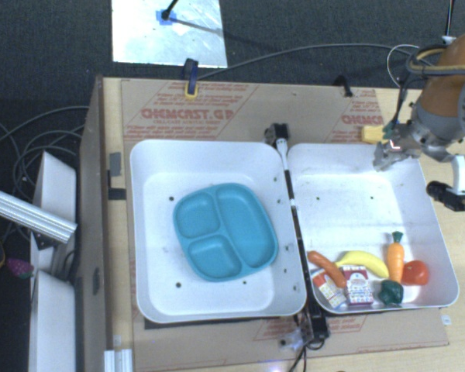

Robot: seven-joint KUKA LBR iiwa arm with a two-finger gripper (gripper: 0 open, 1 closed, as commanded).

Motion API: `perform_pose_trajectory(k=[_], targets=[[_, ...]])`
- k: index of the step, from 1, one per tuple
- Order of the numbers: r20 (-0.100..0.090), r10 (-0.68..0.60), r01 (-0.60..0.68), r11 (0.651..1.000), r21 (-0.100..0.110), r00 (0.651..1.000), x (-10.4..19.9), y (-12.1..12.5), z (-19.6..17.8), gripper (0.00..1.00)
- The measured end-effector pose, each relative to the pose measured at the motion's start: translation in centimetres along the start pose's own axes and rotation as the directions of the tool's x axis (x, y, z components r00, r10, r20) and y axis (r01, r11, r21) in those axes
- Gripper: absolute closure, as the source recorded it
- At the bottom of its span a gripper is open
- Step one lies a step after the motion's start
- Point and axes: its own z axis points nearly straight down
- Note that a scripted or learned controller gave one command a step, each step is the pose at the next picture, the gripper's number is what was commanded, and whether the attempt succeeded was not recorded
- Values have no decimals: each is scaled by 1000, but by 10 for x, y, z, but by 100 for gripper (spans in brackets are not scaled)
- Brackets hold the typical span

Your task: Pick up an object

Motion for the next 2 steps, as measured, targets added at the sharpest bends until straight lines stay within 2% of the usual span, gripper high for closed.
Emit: perform_pose_trajectory(k=[1, 2], targets=[[2, -4, 4, 1000, -3, 1000, 0, 1, -12, 100], [-7, 12, -12, 1000, 8, 1000, 48, -48, -35, 100]])
